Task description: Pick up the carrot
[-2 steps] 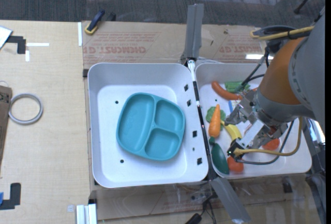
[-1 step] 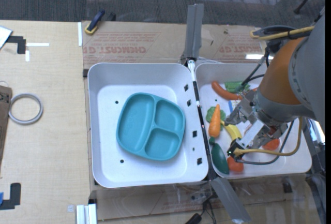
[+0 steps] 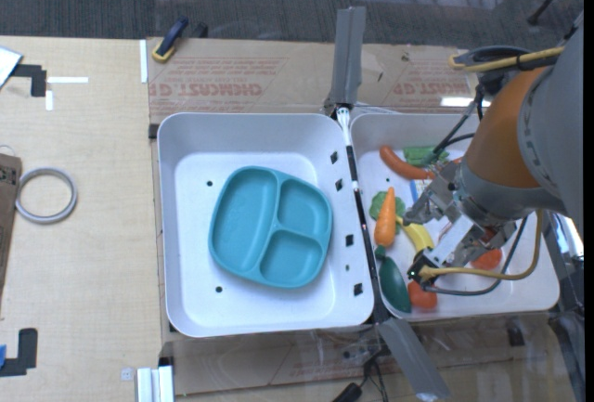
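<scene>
Overhead slanted view of both bins

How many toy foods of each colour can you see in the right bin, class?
Orange: 1, the carrot
Red-orange: 3, a chilli and two pieces
Green: 2
Yellow: 1
Total: 7 visible; the arm may hide more.
</scene>
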`<state>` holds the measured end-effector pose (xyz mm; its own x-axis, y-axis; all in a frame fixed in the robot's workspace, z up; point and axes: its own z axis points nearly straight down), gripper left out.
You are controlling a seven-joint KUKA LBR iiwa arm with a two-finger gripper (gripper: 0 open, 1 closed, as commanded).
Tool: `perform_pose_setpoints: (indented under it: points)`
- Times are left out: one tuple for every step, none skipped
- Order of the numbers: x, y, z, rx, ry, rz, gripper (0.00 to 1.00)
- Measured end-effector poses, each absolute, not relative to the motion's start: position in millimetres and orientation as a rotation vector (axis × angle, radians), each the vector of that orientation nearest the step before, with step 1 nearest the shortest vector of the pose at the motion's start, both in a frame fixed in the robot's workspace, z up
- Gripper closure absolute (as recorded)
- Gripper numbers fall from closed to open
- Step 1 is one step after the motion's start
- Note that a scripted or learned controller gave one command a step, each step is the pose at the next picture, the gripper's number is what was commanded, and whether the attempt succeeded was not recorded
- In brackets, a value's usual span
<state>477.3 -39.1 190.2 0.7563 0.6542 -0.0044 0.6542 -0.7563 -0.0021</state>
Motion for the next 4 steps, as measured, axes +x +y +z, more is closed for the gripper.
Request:
perform_pose_setpoints:
  points:
    - [477.3,-39.1,190.2,-2.944,-1.096,0.008,0.00]
    - [475.7,-105.6,90.1,-2.998,-0.929,0.009,0.00]
    - [476.2,-97.5,90.5,-3.038,-0.794,0.007,0.00]
    - [477.3,-56.4,190.5,-3.052,-0.742,0.007,0.00]
